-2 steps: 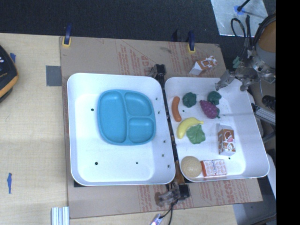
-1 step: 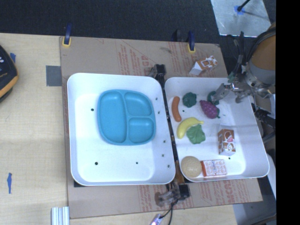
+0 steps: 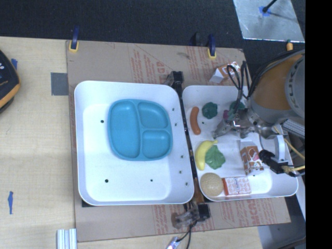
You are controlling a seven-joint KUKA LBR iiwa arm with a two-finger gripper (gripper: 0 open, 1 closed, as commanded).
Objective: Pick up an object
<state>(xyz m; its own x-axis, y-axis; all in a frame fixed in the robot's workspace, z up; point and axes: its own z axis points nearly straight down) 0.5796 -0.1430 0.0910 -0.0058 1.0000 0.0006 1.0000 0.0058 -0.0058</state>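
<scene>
plainly, no single object had been singled out yet: the candidates all lay in the right bin (image 3: 288, 192), namely a sausage (image 3: 195, 120) near its left wall, a dark green piece (image 3: 209, 110) beside it, a banana (image 3: 203, 152) touching a leafy green lump (image 3: 215, 158), a round bun (image 3: 211, 183) at the near edge, a red-and-white packet (image 3: 237, 185) just beside the bun, and a brown carton (image 3: 250, 158) further right. the gripper (image 3: 234, 122) hung over the middle of that bin, between the dark green piece and the brown carton, with nothing visibly held in it; whether it was released or clenched could not be told, because the metal parts blurred together with cables from above. the arm (image 3: 275, 90) with its orange band came in from the right and covered the bin's far right corner. the left bin (image 3: 88, 191) carried a blue divided plate (image 3: 139, 128) and sat touching the right bin along their shared wall. judging by this, the step in hand was the approach, before any grasp. the next move would call for settling on one item, probably the nearest, lowering squarely over it and closing on it; the crowded banana and leafy lump looked the harder pair to separate.
</scene>
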